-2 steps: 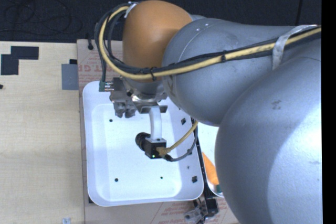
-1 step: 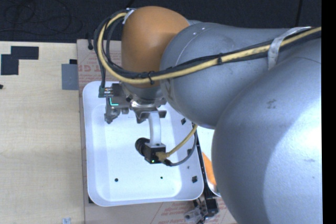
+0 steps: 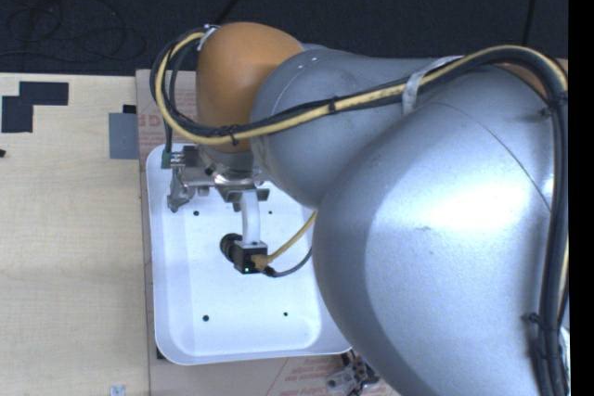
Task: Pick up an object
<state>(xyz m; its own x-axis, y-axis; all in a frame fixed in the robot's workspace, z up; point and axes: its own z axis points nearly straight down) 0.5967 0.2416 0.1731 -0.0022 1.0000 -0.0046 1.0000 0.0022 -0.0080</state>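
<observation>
Fingers: apart or together, cannot tell, since the wrist housing covers them from above. Grey arm (image 3: 436,227) bulks across the right of the view and hides whatever lies under it. Pale wooden surface (image 3: 65,227) on the left. White bin (image 3: 176,320) sits below the wrist, and the floor that shows carries small dark dots (image 3: 205,319), likely holes and nothing to pick. The gripper (image 3: 215,185) hangs low over the bin's far end, pointing down, probably set for a grasp there. The object is hidden, likely beneath gripper or arm. Grasp unconfirmed.
</observation>
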